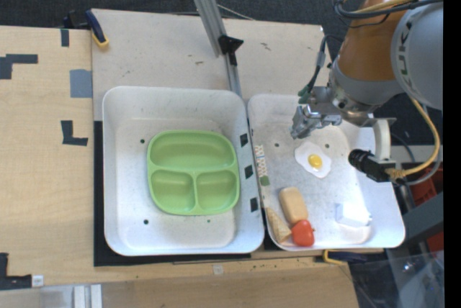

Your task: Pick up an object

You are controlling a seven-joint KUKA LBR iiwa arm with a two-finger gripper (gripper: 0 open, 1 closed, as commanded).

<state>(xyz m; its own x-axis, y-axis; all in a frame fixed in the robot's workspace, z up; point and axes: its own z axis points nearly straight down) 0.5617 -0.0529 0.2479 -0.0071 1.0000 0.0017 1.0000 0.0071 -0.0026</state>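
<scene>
Nothing is seen to be lifted yet, so the picking is judged to be wholly ahead. The candidates lie in the right bin (392, 216), at the frame's lower right: a fried egg (313, 160) near the middle, a bread piece (292, 204) below it, a tomato (303, 233) touching the bread's lower end, and a pale, indistinct item (354, 216) toward the right wall. A green tray (193, 171) is held in the left bin (119, 155).

The arm (374, 47) is reached in from the upper right, its wrist bent downward over the right bin's upper part. The claw (302, 123) is hung just above and left of the egg; nothing is seen between its fingers, and whether they are spread or pressed together cannot be told.
</scene>
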